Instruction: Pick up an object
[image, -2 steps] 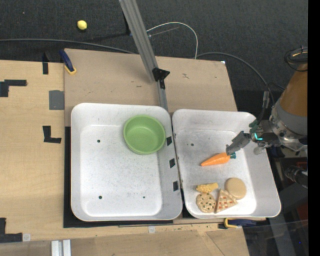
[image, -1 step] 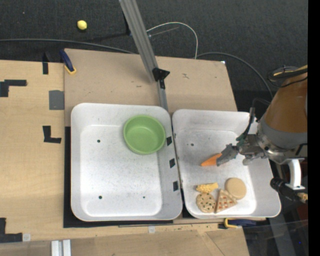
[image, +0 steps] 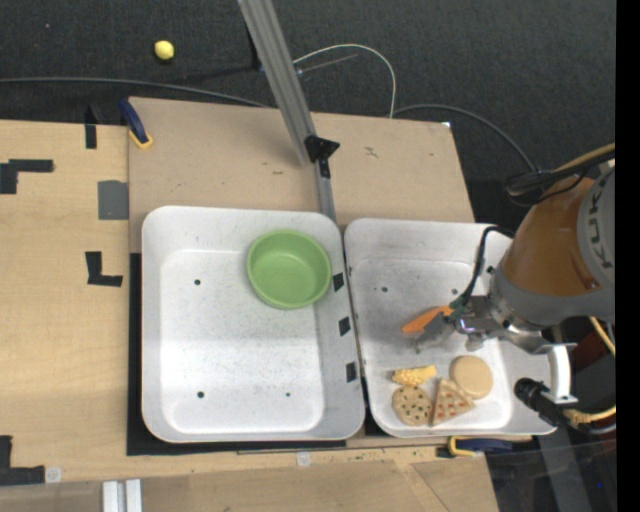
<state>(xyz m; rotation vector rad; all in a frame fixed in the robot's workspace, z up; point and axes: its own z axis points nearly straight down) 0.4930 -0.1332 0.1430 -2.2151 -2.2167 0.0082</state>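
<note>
My gripper (image: 441, 329) hangs low over the right bin (image: 400, 245), reaching in from the right under the grey wrist and orange band. An orange carrot-shaped toy (image: 424, 320) lies right at its tip, touching or nearly touching it; I cannot tell whether it is gripped. In the bin's front part lie a yellow corn piece (image: 414, 376), a round tan bun (image: 472, 378), a spotted cookie (image: 408, 404) and a pizza slice (image: 449, 402), all just in front of the gripper.
A green bowl (image: 289, 268) sits at the back right of the left bin (image: 175, 330). A grey metal pole (image: 285, 85) slants down to the divide between the bins. Cables run behind the right bin.
</note>
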